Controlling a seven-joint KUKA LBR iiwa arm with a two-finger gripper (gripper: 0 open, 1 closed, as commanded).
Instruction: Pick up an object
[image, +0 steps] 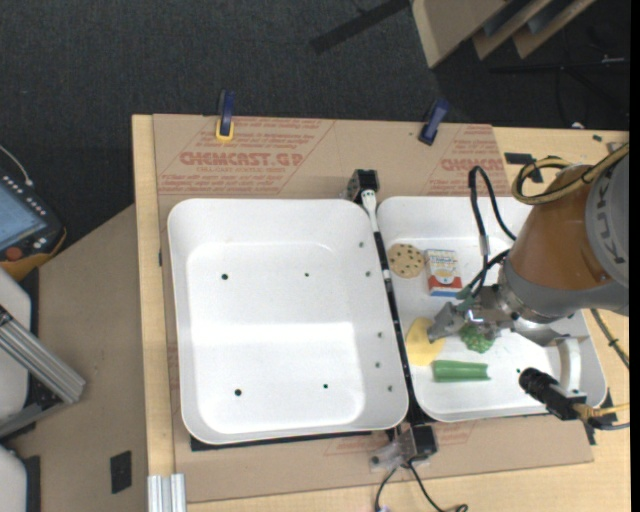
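1. Nearest the lens, at the bottom edge, a tangle of wire and a small black clip (415, 443) sit at the front seam where the two bins meet.
2. Both bins rest on a brown cardboard sheet (250, 150) printed with red lettering; it lies on a pale wooden bench (110, 330), with dark carpet (150, 50) beyond.
3. Two clamps, one blue-and-yellow (226, 118) and one blue (433, 121), pinch the far edge of the cardboard.
4. Smooth, glossy and round-cornered, the left bin (200, 230) shows four small dark dots on its floor.
5. Inside the right bin (400, 215) lie a round speckled cookie (404, 259), a small red, white and blue carton (442, 272), a yellow wedge (420, 345) and a green cylinder (460, 371) lying flat toward the front.
6. Reaching in from the right, the arm's orange band (545, 235) stands above a grey wrist; black cables loop over it.
7. Low over the bin's middle, the metallic gripper (462, 320) is just beside the yellow wedge, with a bumpy green object (478, 341) right under it.
8. How far the fingers are parted, and whether they grip anything, cannot be told.
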